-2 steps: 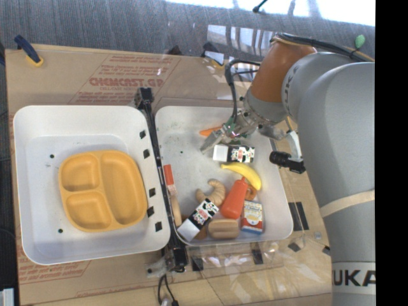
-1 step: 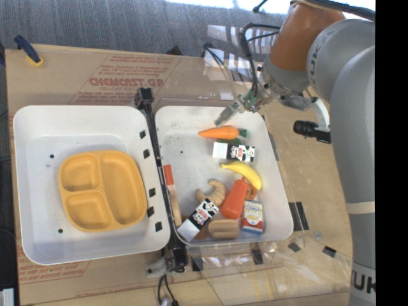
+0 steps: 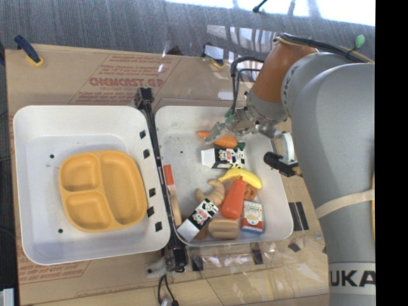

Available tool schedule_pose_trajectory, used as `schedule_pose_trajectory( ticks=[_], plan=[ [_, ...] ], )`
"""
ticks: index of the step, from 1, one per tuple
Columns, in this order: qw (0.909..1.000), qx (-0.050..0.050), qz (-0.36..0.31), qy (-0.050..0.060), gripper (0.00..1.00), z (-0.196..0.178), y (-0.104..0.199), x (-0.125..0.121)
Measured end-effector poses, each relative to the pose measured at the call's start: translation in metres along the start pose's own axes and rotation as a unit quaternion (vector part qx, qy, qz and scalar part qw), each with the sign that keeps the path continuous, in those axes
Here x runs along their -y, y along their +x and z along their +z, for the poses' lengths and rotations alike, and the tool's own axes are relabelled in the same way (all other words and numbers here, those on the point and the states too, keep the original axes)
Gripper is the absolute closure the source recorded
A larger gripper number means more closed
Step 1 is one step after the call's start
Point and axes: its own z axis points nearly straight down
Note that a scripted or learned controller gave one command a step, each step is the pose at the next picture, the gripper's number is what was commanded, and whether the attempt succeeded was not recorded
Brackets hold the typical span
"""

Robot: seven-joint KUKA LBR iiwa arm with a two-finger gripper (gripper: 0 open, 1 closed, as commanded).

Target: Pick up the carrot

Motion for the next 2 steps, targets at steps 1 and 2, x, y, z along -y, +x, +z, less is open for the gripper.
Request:
schedule_pose_trajectory(
  ticks=[1, 2],
  plan=[
    [1.0000, 0.001, -0.005, -0.001, 1.00, -0.014, 0.001, -0.003],
    [0.9995, 0.001, -0.033, -0.004, 1.00, -0.051, 0.037, -0.005]
  ],
)
